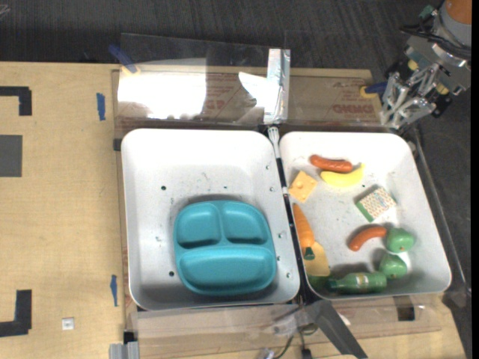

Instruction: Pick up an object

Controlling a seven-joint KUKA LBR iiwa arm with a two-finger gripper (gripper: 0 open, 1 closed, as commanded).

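Toy foods point(352, 223) — scattered, right bin point(423, 200)

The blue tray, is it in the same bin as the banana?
No, the blue tray sits in the left bin, while the banana lies in the right bin.

Camera spot: just one cam, fixed up above the bench point(52, 200), looking down at a bit of a slant.
Facing: pretty much straight onto the two white bins, left bin point(150, 163) and right bin point(419, 193) side by side mid-frame.
Closeness: far enough back to get both bins whole, plus bench to the left and dark floor point(224, 6) along the top.
Arm side: gripper point(408, 99) pokes in at the top right corner.
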